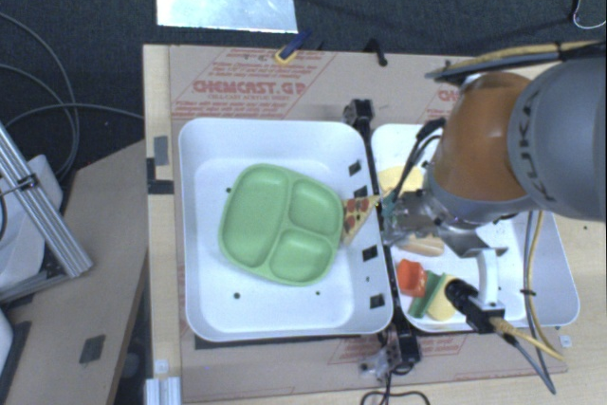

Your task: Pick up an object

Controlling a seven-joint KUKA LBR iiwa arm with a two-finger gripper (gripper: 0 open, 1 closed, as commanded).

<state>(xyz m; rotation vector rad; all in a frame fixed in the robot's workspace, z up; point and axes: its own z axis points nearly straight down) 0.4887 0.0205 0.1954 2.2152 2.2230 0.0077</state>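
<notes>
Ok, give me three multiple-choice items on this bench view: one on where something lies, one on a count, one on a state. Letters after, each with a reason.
1. Where does the green plate lie?
A. in the left bin
B. in the right bin
C. on the floor

2. How many compartments does the green plate have?
A. one
B. three
C. six

3. How does the pizza slice rest?
A. flat in the middle of the plate
B. at the left bin's right wall, beside the plate
C. on the grey mat beyond the bench

Answers: 1 A, the plate sits inside the left white bin. 2 B, ridges split it into one large and two smaller sections. 3 B, the slice lies between the plate's right edge and the wall next to the right bin.
</notes>
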